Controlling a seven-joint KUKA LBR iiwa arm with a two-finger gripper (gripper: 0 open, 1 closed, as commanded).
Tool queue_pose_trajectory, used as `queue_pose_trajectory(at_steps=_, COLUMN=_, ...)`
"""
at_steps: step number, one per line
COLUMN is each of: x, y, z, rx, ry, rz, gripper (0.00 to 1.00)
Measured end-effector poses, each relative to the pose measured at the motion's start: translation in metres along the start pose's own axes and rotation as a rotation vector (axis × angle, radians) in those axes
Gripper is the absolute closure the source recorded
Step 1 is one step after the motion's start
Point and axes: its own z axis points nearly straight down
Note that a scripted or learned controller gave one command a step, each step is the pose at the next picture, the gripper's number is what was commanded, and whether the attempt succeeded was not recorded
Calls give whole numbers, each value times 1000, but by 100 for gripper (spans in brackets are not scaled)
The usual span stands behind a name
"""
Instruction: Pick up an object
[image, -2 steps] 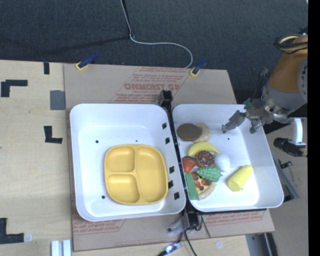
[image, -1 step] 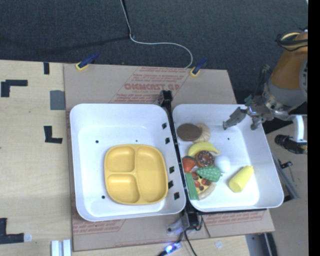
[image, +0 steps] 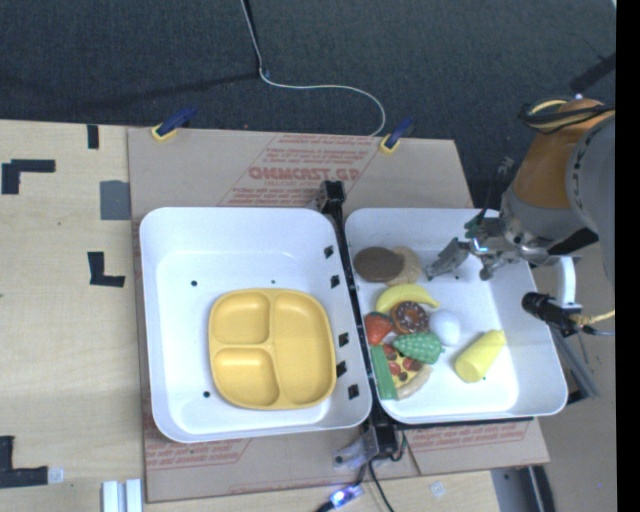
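Two white bins sit side by side on a cardboard sheet laid over the tabletop; their inner rims touch along a black clip line at centre.

Left bin: holds a yellow divided tray, three compartments, lying flat toward the front. Bare white floor runs along the back and left of the tray; the tray's right edge comes close to the shared rim.

Right bin: the objects crowd the left half, against the shared rim. Brown round disc at the back, a pale piece just beside it. Banana in front of that, touching a dark doughnut-like piece. Red piece, green bumpy piece and pizza slice are packed together toward the front; a green strip lies along the rim. Small white ball sits just right of the cluster. Yellow cylinder lies apart, tilted, near the front right. Open floor remains at the back right corner and along the right wall.

Arm enters from the right, orange band above the wrist. Gripper hangs over the back right part of the right bin, pointing left toward the disc and the pale piece. Whether the jaws are apart or together cannot be told. Nothing is seen between them. A white cable loops over the dark floor behind.
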Motion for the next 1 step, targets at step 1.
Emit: queue_pose_trajectory(at_steps=1, x=1, y=0, z=49, rx=-5, ry=-2, rz=0, gripper=0)
